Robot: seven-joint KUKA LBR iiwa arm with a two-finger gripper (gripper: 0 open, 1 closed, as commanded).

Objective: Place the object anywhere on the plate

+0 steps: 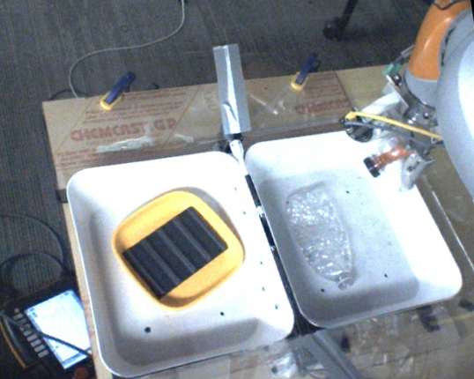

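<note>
A yellow plate [179, 248] with black ridged centre; clear crinkled bottle [322, 235]; white bins [118, 337].

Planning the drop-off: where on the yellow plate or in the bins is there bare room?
The yellow plate leaves bare just a rim around its black ridged insert. White floor lies between the plate and the left bin walls. The right bin is bare right of the clear plastic object.

Grey arm [473, 102], orange band, yellow cable, perhaps reddish fittings.
</note>
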